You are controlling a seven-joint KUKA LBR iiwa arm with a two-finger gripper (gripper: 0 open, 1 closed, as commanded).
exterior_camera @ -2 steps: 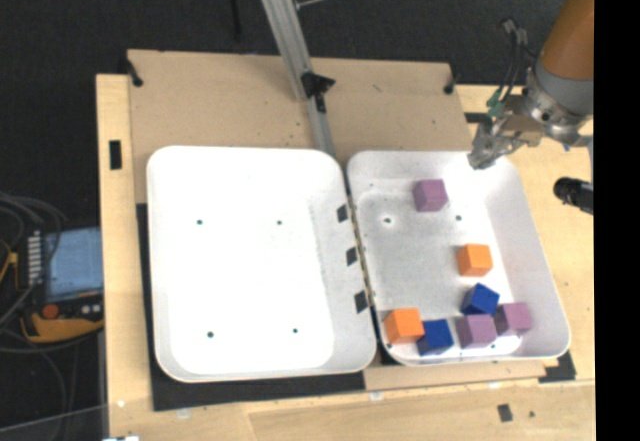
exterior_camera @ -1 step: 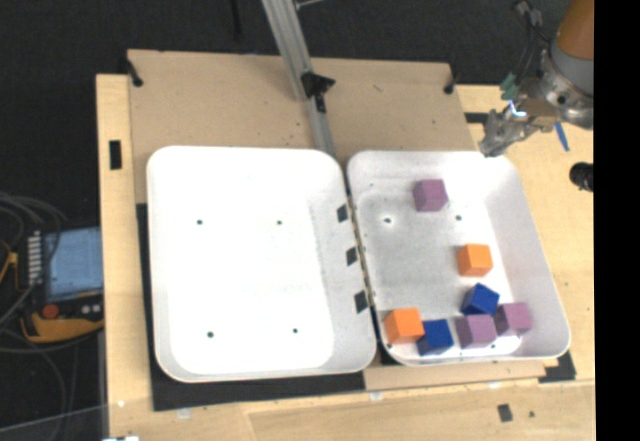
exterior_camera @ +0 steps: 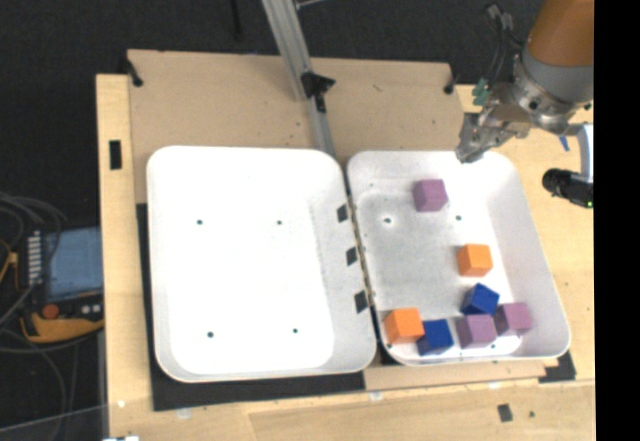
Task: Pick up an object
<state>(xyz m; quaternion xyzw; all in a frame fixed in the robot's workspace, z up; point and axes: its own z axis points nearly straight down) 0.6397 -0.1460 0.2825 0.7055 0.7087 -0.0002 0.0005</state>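
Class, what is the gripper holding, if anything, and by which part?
Nothing. The gripper hangs over the right bin's far edge, apart from every block.

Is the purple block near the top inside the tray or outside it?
Inside. The purple block sits on the floor of the right bin, within its raised white rim, apart from the other blocks.

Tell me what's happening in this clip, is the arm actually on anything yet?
Not yet. The gripper sits at the far rim of the right bin, with nothing visible between its fingers. Seven blocks lie in that bin: a lone purple block nearest the gripper, an orange block by the right wall, and a cluster of orange, blue and purple blocks along the near edge. The left bin sits alongside.
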